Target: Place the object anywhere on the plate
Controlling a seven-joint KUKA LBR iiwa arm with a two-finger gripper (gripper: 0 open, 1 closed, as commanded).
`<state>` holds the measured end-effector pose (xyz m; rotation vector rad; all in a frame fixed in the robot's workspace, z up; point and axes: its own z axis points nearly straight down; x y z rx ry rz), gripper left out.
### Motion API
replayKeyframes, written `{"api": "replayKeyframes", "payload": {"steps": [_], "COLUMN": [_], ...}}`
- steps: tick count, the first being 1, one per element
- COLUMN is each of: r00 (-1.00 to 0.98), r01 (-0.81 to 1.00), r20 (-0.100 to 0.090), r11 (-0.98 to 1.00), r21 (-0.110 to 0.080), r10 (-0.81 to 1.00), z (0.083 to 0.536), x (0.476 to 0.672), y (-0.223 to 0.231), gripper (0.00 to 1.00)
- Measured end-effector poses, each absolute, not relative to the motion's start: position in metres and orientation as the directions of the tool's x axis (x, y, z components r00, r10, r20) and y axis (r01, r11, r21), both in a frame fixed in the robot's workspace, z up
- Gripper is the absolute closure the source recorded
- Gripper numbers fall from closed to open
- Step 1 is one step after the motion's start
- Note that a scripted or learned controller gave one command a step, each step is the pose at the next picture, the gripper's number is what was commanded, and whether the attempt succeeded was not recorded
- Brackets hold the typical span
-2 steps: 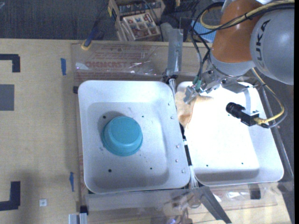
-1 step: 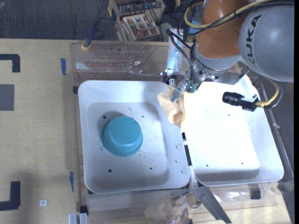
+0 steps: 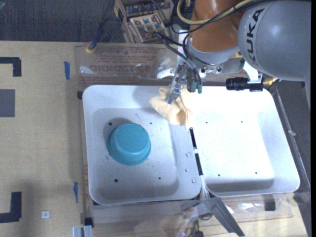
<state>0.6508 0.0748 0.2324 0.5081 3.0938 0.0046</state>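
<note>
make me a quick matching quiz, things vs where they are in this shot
Things:
1. blue bowl
2. yellow cloth
3. hand
4. clamp

Places:
A. above the cloth, at the bins' far edge
B. on the left bin's floor
C. draped over the rim between the bins
D. beyond the bins, far left corner

Pairs: 1-B, 2-C, 3-A, 4-D

A pale wooden bench (image 3: 34, 132) carries black markings (image 3: 12, 65) and blue tape strips (image 3: 66, 70). Behind lies dark grey flooring (image 3: 54, 11) and what may be a box of printed cards (image 3: 144, 19).
</note>
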Motion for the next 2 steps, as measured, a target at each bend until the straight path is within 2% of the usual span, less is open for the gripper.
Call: {"api": "replayKeyframes", "payload": {"steps": [1, 2], "r00": [-1.0, -1.0], "r01": [0.002, 0.003], "r20": [-0.008, -0.009], "r11": [1.0, 1.0], "r21": [0.004, 0.004], "r10": [0.002, 0.003], "z": [0.2259, 0.2266], "x": [0.6612, 0.6614], "y": [0.1194, 0.1192], "gripper": [1.0, 0.0]}}
